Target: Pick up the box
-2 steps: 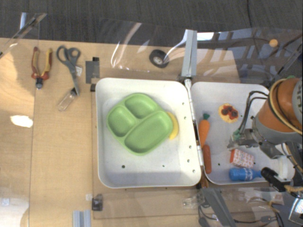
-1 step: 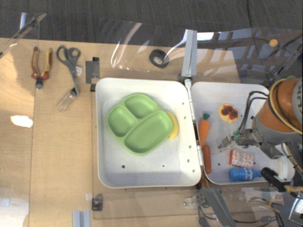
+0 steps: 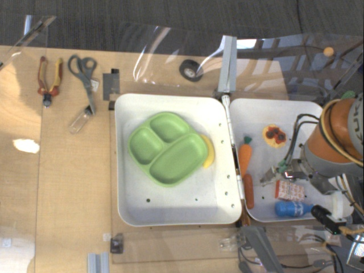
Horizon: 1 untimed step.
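The gripper (image 3: 280,172) hangs low over the right bin (image 3: 259,110), its fingers spread apart and grasping nothing. The box (image 3: 291,190), red and white, lies just below the fingertips; its print is too small to read. Below the box lies a blue bottle (image 3: 293,210). Left of the fingers sit a carrot (image 3: 244,158) and a sausage (image 3: 248,190). The left bin (image 3: 136,209) holds a green divided plate (image 3: 168,148).
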### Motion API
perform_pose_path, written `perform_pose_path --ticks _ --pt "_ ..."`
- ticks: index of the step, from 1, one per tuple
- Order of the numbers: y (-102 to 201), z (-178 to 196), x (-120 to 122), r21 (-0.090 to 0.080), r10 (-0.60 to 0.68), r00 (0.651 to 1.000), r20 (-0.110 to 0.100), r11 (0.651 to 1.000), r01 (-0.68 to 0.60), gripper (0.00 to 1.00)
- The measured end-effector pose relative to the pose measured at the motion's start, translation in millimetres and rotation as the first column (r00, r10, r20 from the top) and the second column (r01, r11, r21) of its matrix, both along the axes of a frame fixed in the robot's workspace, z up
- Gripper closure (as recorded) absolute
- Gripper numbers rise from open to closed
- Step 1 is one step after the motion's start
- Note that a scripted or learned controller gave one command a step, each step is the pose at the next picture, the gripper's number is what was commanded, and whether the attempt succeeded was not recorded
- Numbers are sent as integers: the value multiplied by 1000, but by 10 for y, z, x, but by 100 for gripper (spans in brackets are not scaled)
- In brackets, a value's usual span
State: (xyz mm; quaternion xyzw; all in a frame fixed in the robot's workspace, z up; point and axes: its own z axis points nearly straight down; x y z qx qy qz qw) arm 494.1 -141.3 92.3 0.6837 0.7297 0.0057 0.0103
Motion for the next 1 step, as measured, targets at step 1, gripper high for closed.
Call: perform_pose_path --ticks 1 --pt "-1 122 39 -4 5 1000 10 1000 -5 100"
